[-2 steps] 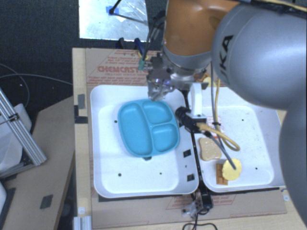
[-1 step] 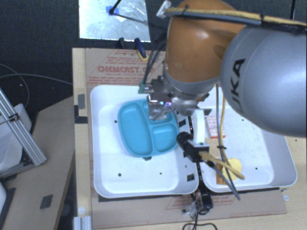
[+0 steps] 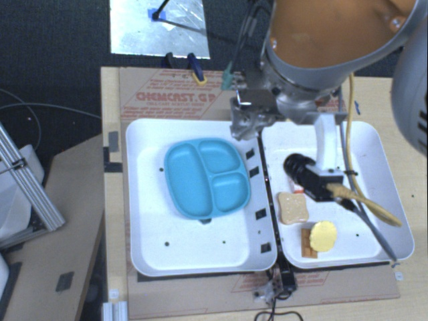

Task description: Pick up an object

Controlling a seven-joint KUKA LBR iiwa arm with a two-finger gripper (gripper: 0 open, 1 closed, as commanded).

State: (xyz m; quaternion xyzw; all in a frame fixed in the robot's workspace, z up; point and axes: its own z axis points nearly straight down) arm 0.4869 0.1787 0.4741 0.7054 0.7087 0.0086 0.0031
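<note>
**Camera view: pincer over the bins' dividing wall, light pickings below**

The table (image 3: pixel 112 99) carries two white bins. The grey-and-orange arm (image 3: pixel 334 19) reaches over the right bin (image 3: pixel 374 179). Its pincer (image 3: pixel 249 122) is above the far end of the wall between the bins. I cannot tell whether it is open or closed.

A blue divided plate (image 3: pixel 204 179) lies flat in the left bin (image 3: pixel 147 246). It is probably light, stiff, slick plastic, best taken by its raised rim.

Toward the right bin's near end, a toast-like slice (image 3: pixel 293 208) lies flat. Just beside it, a yellow disc (image 3: pixel 323 235) rests on a brown cracker-like piece (image 3: pixel 307 245). These look like light toy food and sit low, so pinch them across their edges.
</note>
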